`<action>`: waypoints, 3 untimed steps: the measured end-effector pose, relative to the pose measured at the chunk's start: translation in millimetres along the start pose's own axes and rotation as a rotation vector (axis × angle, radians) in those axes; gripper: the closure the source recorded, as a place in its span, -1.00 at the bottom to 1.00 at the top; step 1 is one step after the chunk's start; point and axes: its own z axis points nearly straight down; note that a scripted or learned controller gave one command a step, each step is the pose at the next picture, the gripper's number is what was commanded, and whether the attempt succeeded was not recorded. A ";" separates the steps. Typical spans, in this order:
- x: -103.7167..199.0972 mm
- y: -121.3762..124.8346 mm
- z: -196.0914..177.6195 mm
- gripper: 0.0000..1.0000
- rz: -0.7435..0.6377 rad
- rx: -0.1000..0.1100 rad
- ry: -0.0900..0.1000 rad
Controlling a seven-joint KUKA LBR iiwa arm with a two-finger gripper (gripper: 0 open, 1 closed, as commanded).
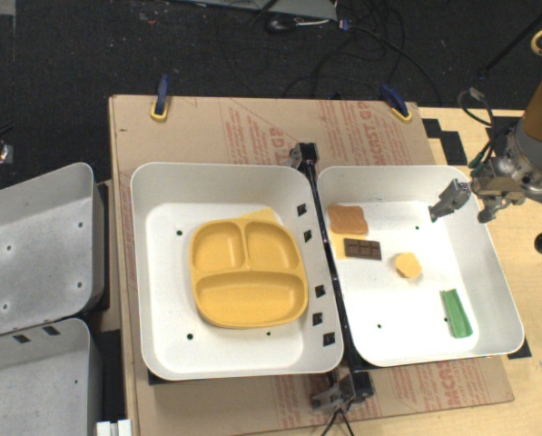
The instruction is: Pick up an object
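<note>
While the gripper (470,200) hangs over the far right rim of the right bin (488,334), its two fingers stand spread apart with nothing between them, so the tool is released and no object is in hand yet.

Four candidates lie on that bin's floor: a tan toast-like piece (348,219) near the divider, a dark brown bar (362,250) just beside it, a small yellow lump (408,265) toward the middle, and a green block (456,313) nearer the front right corner. All sit well apart from the gripper. The left bin (162,198) holds a yellow divided tray (249,274).

Several things could spoil the pick, as I judge it. The toast piece and the brown bar lie so close that fingers closing on one may nudge or trap the other. Both look flat, so the fingers may slide over them and close on air. The yellow lump looks rounded and could squirt sideways under an off-centre squeeze. The green block sits close to the sloping wall, where one finger could strike the wall on descent. A descent from the present spot would likely meet the rim itself.
</note>
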 end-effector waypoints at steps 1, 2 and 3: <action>0.5 2.5 -6.2 -1.00 -0.003 -0.011 -0.002; 8.2 6.1 54.6 -1.00 -0.004 -0.005 0.000; 3.2 3.5 99.7 -1.00 0.000 -0.006 -0.001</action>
